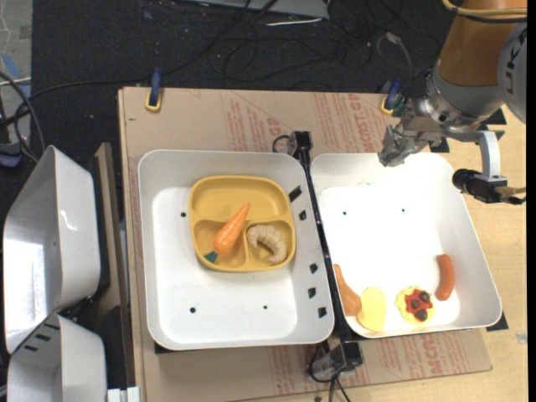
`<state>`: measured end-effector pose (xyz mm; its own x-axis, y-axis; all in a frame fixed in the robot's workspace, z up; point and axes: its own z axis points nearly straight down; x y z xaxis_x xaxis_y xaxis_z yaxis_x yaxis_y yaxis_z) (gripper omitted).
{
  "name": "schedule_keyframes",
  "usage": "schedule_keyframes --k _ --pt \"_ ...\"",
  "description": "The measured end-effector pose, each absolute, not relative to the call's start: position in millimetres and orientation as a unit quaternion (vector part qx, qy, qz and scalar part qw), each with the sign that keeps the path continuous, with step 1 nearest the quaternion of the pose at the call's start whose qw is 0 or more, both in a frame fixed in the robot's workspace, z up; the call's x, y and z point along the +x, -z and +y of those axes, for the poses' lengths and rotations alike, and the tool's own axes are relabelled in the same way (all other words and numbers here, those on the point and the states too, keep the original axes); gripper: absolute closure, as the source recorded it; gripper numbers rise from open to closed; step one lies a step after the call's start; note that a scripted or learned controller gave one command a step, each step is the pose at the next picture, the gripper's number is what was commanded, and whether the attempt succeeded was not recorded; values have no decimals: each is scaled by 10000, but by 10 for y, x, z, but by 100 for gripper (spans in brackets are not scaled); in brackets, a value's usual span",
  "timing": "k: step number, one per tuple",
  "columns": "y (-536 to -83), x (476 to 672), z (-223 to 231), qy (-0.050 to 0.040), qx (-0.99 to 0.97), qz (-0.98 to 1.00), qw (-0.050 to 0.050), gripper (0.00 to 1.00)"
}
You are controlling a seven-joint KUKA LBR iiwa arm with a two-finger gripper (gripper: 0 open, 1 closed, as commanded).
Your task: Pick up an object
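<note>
My gripper (392, 157) hangs over the far edge of the right bin (394, 224), near its back left corner, with nothing seen between its fingers. Well away from it, along the bin's near wall, lie an orange piece (346, 291), a yellow piece (373, 306), a small pizza-like toy (416, 303) and a sausage (445, 275). In the left bin (167, 249) sits a yellow divided plate (205, 199) that holds a carrot (232, 228) and a pale shrimp (268, 242).
Two white tubs (50, 224) stand at the left, off the bench. Cables run across the dark floor behind the bench. Blue and yellow clamps (153, 99) grip the board's far edge. A black fitting (473, 182) sticks out beside the right bin's far right corner.
</note>
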<state>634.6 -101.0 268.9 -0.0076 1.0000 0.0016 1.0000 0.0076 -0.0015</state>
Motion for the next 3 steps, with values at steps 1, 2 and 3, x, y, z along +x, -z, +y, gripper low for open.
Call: schedule_keyframes --k 1,2,3 --pt "-2677 6225 -501 0 -7044 -7098 12 100" --pt "-2573 6293 -5 0 -7043 -7099 10 100" --pt "-2478 6218 635 0 -7037 -7105 16 100"
